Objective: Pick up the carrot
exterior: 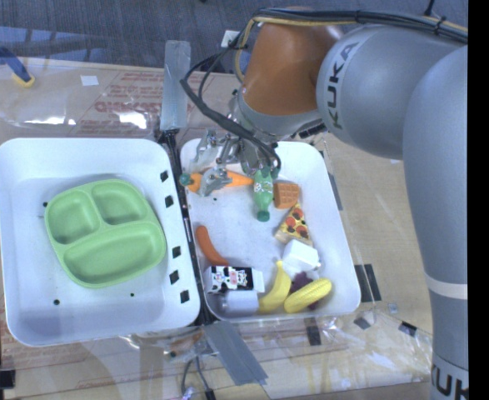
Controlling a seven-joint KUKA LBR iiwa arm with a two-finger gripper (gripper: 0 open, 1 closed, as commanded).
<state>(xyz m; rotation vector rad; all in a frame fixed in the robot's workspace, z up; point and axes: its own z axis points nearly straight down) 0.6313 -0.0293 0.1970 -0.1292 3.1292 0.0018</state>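
Toward the twelve o'clock end of the right bin (331,223), the gripper (217,172) sits directly over the carrot (237,179); its long axis runs nine-to-three across the bin — whether the metal tips are parted or clamped, I cannot tell.

The green divided plate (104,232) looks like smooth matt plastic. Both white bins (11,223) have a smooth, faintly glossy plastic finish. The arm's (394,82) grey shell is satin-smooth, its orange band (287,65) glossy. The gripper (219,169) is bare shiny metal. Clear glossy film (102,98) covers the wooden-looking bench. The bananas (298,294) appear as glossy plastic.
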